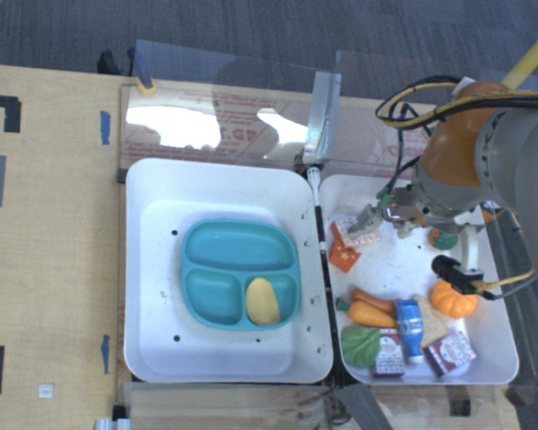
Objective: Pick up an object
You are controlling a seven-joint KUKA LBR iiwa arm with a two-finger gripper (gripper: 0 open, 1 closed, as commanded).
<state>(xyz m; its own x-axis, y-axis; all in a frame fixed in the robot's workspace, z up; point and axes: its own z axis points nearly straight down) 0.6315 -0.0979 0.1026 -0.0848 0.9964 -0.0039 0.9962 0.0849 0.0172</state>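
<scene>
over the far-left corner of the right bin (pixel 399 265), from the camera view, i see the gripper (pixel 371 221) hanging at the end of the arm (pixel 457 149), which comes in from the right. i cannot tell from this angle how wide the gripper stands, and i see nothing held in it.

just beside it, toward the bin's left edge, lies a small red-orange carton (pixel 343 252), tilted; whether the gripper touches it, i cannot tell. that is the nearest thing to pick.

further along the left edge, toward the near side, two toy carrots (pixel 372 311) lie side by side. a green leafy toy vegetable (pixel 361 345) sits at the near-left corner, touching a small red-and-white carton (pixel 389 358). a blue can (pixel 409 328) lies just right of the carrots. a dark red carton (pixel 450 353) sits toward the near-right corner. an orange round toy fruit (pixel 453 301) rests by the right edge, and a small green piece (pixel 446 238) lies close under the wrist near the far-right part.

the left bin (pixel 156 248) carries a teal divided plate (pixel 239 244) at its middle. a yellow oval toy food (pixel 263 302) lies in the plate's near-right compartment, well apart from the gripper.
</scene>
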